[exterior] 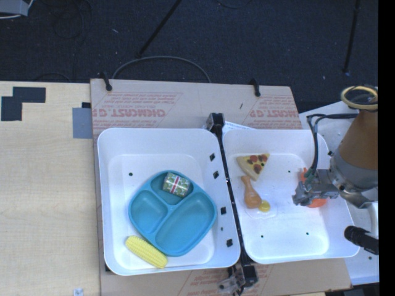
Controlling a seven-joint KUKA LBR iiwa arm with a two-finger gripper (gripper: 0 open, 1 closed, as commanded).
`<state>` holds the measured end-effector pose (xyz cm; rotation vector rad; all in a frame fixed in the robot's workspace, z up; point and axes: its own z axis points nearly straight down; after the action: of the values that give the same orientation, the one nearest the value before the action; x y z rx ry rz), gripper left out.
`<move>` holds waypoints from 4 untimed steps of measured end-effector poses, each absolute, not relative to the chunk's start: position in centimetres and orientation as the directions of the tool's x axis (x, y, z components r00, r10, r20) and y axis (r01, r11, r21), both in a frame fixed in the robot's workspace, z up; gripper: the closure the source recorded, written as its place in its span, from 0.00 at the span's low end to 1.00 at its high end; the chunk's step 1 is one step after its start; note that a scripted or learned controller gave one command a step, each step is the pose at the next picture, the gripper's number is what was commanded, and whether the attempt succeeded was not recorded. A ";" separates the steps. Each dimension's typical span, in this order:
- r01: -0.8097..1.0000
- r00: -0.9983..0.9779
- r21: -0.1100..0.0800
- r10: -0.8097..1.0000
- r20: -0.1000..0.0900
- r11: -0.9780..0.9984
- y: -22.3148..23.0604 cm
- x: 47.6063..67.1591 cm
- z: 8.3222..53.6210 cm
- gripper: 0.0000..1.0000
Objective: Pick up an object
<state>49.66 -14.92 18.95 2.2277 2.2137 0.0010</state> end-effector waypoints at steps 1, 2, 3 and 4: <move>1.000 0.003 0.000 1.000 0.000 -0.003 -15.0 49.7 20.7 1.00; 1.000 -0.005 -0.002 1.000 0.002 0.005 -10.6 52.5 20.1 1.00; 1.000 -0.004 -0.002 1.000 0.002 0.004 -6.4 54.1 21.1 1.00; 1.000 -0.004 -0.001 1.000 0.001 0.004 -2.0 56.7 22.5 1.00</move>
<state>56.72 -1.97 22.48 2.2177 2.2264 0.0000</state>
